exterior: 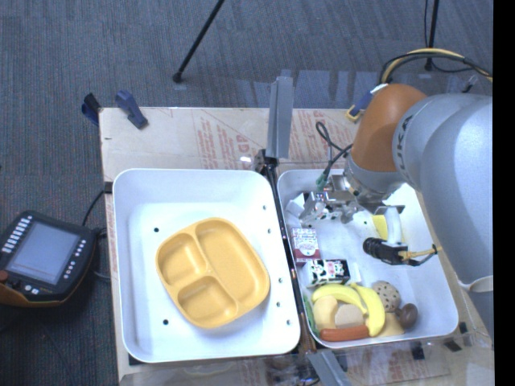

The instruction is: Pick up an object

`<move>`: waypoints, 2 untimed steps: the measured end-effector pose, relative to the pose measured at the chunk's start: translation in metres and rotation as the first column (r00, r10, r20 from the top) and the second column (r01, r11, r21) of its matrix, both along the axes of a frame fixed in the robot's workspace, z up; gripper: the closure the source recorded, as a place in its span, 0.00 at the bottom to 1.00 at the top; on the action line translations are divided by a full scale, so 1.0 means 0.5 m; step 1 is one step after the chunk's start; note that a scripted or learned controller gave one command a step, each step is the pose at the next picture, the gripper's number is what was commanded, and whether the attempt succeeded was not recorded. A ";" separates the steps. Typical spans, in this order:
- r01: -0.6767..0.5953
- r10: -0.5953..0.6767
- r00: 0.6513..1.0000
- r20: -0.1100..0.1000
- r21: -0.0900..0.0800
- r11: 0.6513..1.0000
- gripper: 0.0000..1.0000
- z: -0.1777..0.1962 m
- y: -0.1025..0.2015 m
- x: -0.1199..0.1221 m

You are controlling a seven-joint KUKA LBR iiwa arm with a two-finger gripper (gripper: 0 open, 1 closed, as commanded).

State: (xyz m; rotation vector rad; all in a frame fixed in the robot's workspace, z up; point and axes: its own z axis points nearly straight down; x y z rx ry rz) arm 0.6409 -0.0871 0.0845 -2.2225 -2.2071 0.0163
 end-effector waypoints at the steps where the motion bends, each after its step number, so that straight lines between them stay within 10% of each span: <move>1: 0.003 -0.003 1.000 -0.012 -0.017 1.000 1.00 0.013 -0.019 -0.007; 2: 0.000 0.000 1.000 -0.007 -0.008 1.000 0.00 0.013 -0.008 -0.003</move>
